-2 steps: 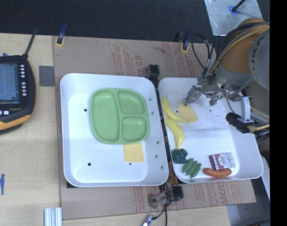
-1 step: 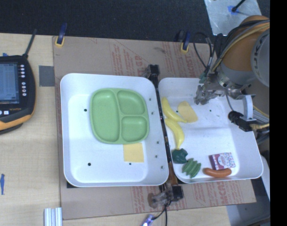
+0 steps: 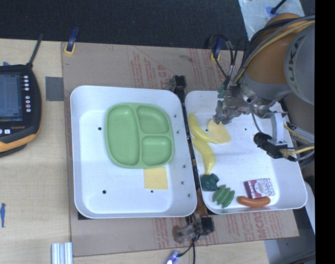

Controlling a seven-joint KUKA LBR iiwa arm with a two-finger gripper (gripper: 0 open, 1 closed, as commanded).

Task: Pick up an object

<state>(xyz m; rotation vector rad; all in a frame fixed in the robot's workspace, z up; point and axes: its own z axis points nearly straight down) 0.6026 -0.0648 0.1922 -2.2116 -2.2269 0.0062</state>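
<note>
Status: pick not yet complete; nothing seen lifted. Hand [image 3: 222, 117]: lowered from the right into the right bin [image 3: 288, 172], tips at or just above the pale yellow piece [image 3: 221, 132] beside the banana [image 3: 202, 142]; whether its fingers are apart or together cannot be told. Remaining: grip and lift. Left bin [image 3: 84, 164]: green tray [image 3: 138, 135], yellow square [image 3: 156, 178].

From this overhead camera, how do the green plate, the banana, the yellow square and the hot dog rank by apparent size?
Largest to smallest:
1. Green plate
2. Banana
3. Yellow square
4. Hot dog

The square covers more area than the hot dog, though their lengths look similar.
</note>
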